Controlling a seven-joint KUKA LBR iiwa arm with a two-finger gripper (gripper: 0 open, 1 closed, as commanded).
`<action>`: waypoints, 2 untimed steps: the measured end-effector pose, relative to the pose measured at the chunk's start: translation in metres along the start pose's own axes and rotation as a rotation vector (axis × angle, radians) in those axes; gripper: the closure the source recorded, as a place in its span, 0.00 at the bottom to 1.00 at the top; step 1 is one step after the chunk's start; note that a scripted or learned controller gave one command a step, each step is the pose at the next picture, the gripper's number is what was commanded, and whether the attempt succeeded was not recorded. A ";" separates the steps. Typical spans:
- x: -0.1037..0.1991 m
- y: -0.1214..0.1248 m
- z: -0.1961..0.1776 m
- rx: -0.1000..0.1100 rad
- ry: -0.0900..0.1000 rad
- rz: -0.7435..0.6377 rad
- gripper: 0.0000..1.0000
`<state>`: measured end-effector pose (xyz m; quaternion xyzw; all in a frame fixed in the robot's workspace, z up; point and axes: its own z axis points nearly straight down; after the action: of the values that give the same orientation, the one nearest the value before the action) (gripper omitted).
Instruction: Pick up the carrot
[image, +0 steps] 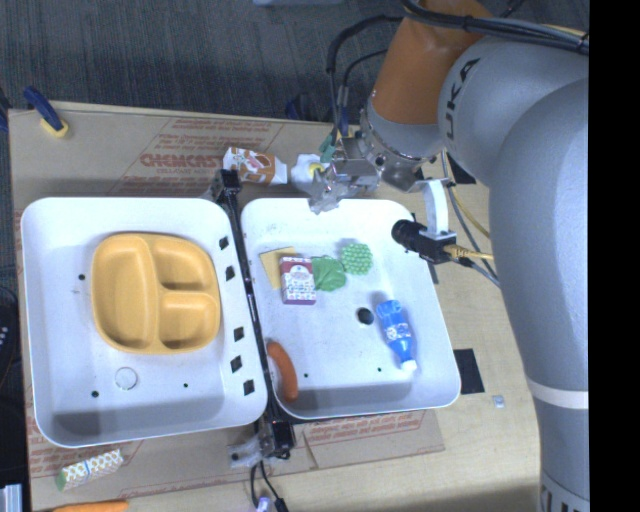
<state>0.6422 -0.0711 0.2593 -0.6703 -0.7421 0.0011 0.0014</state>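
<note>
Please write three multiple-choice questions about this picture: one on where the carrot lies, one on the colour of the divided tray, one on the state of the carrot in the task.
1. Where does the carrot lie?
A. In the yellow tray
B. At the near-left edge of the right bin, by the divider
C. On the bench outside both bins

2. What colour is the divided tray in the left bin?
A. Yellow
B. Blue
C. Green

3. What is the state of the carrot?
A. Lifted between the fingers
B. Lying in the bin, apart from the gripper
C. Set in the tray

Answers: 1 B, the orange carrot lies against the bin's left wall near the front corner. 2 A, the tray is plainly yellow. 3 B, the gripper is over the bin's far edge and the carrot rests at the near edge.
</note>
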 end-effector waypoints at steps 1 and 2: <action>-0.058 -0.046 -0.073 -0.003 -0.002 -0.108 1.00; -0.108 -0.122 -0.086 -0.002 -0.001 -0.143 1.00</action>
<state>0.5319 -0.1907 0.3457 -0.6155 -0.7882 0.0007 0.0006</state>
